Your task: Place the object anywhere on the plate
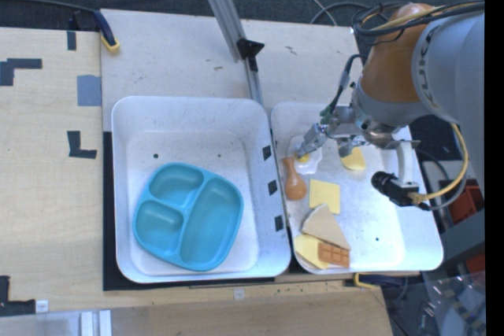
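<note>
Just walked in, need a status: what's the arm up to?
The arm's hand sits low over the top of the right bin, among the toy food: a small white item, a yellow square slice, a brown pear-shaped piece, a tan wedge. Nothing is visibly held. The blue divided plate in the left bin has nothing on it yet.

We see light-blue three-compartment plastic plate (189, 216) in left white bin (126, 122). Right white bin (409, 248) holds yellow cheese square (324, 195), tan bread wedge (324, 226), brown waffle piece (332, 255), orange-brown drumstick (294, 180), pale yellow chunk (355, 160). Grey arm's gripper (315, 139) hangs over that bin's upper part.
</note>
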